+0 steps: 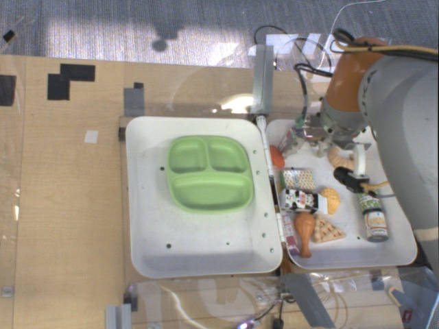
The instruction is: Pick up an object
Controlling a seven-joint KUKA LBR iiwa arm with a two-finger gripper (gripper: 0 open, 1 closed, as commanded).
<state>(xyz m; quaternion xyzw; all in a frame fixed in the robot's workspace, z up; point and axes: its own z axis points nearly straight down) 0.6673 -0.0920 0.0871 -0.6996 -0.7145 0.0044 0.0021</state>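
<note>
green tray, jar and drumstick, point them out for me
green tray (209, 173): camera view, on its centre divider
jar (375, 219): camera view, on its labelled side
drumstick (304, 227): camera view, on its meaty end

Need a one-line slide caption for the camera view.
Gripper over the toy-food bin; green divided plate in the neighbouring bin.

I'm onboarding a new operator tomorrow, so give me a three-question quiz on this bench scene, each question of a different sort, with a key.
1. True or false: the green three-compartment plastic tray lies in the left white bin.
2. Multiple choice: the small jar with a green label stands in the right white bin at its
A. left edge
B. right side
C. top-left corner
3. Fill in: the toy chicken drumstick lies directly left of the wedge-shaped ____ slice.

Key: 1 true; 2 B; 3 pizza
</note>
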